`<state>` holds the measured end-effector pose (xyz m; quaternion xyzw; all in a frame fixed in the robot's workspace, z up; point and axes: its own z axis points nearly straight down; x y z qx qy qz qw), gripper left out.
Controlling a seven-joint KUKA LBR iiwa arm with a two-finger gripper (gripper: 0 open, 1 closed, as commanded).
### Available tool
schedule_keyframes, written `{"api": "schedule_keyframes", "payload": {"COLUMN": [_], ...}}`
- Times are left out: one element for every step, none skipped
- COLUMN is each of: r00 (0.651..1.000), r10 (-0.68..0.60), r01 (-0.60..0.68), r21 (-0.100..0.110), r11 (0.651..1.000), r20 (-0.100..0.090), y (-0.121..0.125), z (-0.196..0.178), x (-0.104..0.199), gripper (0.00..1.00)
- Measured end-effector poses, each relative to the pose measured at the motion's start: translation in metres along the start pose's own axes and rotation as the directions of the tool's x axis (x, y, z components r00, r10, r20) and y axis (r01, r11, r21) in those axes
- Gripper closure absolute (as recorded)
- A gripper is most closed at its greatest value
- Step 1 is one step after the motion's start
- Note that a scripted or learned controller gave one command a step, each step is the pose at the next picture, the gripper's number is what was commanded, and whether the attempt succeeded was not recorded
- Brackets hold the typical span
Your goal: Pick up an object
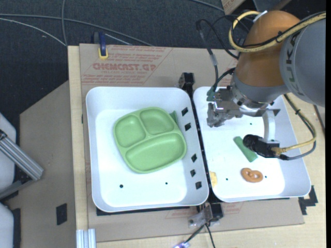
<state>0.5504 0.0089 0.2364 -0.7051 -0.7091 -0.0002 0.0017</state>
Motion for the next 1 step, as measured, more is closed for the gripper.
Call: {"api": "schedule_keyframes", "payload": {"r00": [1.000], "r10": [0.001], "r01": [-0.001], "r21": [0.003], "r11": [1.000], "r20": [0.000], "y": [-0.0176], "z": [0.0101], "x": [0.0432], "gripper": [1.00]}}
